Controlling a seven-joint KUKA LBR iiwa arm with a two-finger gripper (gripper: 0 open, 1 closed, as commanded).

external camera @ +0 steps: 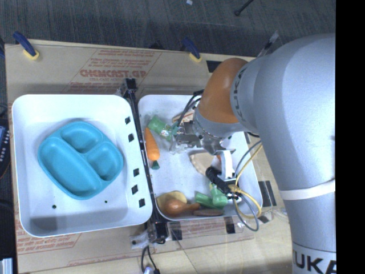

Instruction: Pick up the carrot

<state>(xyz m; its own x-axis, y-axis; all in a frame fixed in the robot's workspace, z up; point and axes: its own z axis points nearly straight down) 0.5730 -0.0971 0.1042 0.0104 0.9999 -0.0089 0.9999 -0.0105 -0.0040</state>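
The carrot [151, 145] is orange with a small green stub at its near end. It lies along the left wall of the right bin [165, 103], pointing toward and away from the camera. My gripper [173, 136] hangs low over the bin just right of the carrot's far half, under the orange band of the wrist [219, 99]. Nothing shows the carrot being held; it rests on the bin floor. The grey arm covers the right side of this bin.
A green toy [155, 123] lies beside the gripper near the carrot's far tip. A beige piece [199, 162], a yellow-brown pear-like item [174, 202] and a green item [212, 198] sit at the near end. The left bin [34, 213] holds a blue divided plate [80, 158].
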